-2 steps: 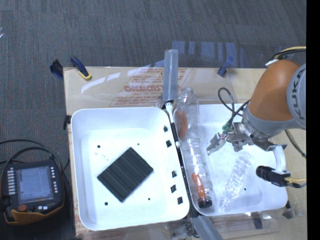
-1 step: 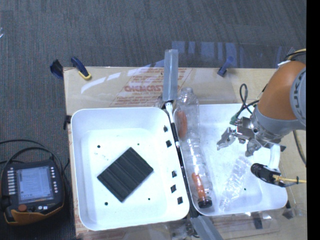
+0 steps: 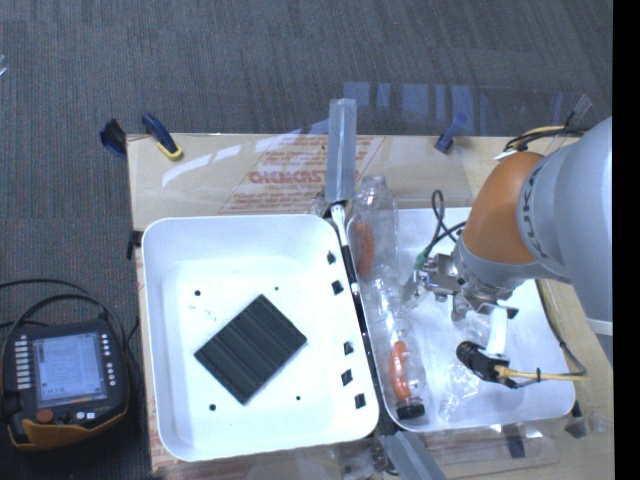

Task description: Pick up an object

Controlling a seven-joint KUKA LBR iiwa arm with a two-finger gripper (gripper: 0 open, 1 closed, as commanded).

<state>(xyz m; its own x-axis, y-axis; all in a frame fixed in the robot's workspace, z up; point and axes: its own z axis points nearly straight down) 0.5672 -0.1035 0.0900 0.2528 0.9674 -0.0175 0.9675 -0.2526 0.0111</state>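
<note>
Two white bins sat side by side on the bench, and the arm (image 3: 545,218) reached in from the right over the right bin (image 3: 555,343). Its gripper (image 3: 470,303) hung low above that bin's middle, just beside a pile of clear plastic. Whether it was open, closed or gripping anything could not be told; the wrist body hid that part, and nothing was plainly seen held in it.

The likeliest things to pick lay along the right bin's left wall. A clear bottle (image 3: 372,233) with something orange inside lay lengthwise there, and a second bottle (image 3: 402,368), also clear with orange inside and a dark cap, lay nearer the front corner. Both probably rested against the wall because round bodies roll to an edge. Crumpled clear film (image 3: 455,383) lay between the second bottle and the gripper. Such smooth, glossy, rounded plastic would probably slip easily between hard fingers.

The left bin (image 3: 170,268) held a flat black ribbed pad (image 3: 250,348), square and turned corner-on, lying well apart from the arm. Its low, thin form would likely give little to grasp.
</note>
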